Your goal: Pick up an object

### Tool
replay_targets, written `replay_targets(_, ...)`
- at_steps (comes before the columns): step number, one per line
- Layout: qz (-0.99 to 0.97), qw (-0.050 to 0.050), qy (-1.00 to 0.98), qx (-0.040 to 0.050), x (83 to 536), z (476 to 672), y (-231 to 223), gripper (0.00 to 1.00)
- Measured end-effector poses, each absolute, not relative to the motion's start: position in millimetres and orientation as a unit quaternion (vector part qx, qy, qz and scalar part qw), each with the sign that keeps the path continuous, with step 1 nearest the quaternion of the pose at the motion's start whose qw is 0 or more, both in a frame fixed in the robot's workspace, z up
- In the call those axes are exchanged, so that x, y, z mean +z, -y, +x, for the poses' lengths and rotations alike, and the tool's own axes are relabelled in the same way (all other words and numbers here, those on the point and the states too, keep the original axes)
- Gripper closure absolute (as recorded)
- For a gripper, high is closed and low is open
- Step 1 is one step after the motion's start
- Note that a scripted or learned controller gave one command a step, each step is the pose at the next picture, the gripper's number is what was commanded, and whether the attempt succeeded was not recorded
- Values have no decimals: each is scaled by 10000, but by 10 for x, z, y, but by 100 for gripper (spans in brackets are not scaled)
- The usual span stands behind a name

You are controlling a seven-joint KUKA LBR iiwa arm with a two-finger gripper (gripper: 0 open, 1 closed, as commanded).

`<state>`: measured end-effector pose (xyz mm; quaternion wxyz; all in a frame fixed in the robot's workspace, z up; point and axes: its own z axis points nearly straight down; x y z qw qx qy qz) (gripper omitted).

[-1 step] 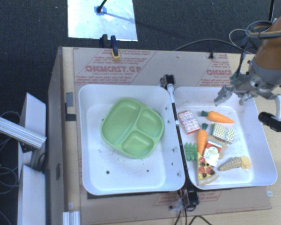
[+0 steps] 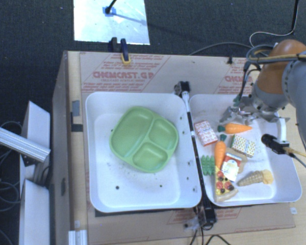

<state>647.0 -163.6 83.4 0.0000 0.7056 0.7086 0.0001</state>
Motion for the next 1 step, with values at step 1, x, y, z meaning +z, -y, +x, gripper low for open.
replay_targets(1, 7045, 27, -7097, 12, 960, 6489, 1639, 100)
